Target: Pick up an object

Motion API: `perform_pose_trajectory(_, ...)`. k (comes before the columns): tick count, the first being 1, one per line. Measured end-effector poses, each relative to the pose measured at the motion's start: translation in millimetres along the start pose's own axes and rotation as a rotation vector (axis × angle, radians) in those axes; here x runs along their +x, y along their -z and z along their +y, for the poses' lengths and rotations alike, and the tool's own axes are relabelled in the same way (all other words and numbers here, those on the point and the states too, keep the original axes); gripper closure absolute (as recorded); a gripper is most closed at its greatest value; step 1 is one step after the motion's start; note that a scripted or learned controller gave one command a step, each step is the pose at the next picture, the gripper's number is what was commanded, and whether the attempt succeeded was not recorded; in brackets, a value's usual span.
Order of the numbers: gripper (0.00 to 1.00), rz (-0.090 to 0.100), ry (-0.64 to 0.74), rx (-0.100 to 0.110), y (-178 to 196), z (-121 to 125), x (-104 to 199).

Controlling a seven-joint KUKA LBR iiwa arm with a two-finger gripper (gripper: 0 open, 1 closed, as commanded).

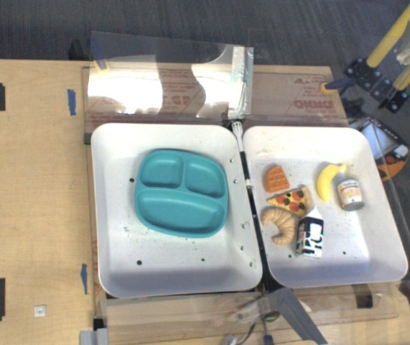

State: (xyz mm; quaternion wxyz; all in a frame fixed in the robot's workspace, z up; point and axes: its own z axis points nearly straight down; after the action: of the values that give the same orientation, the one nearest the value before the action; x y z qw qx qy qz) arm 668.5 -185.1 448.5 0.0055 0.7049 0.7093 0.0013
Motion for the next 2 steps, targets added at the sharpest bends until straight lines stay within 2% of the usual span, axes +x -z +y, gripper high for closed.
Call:
perform_pose_trajectory(1, 1.00, 0.004, -0.008, 0.007, -10.7, -75.4, -39.8)
perform_pose_trajectory(2, 1.00, 0.004, -0.006, 0.007, -10.0, -139.8, -38.0)
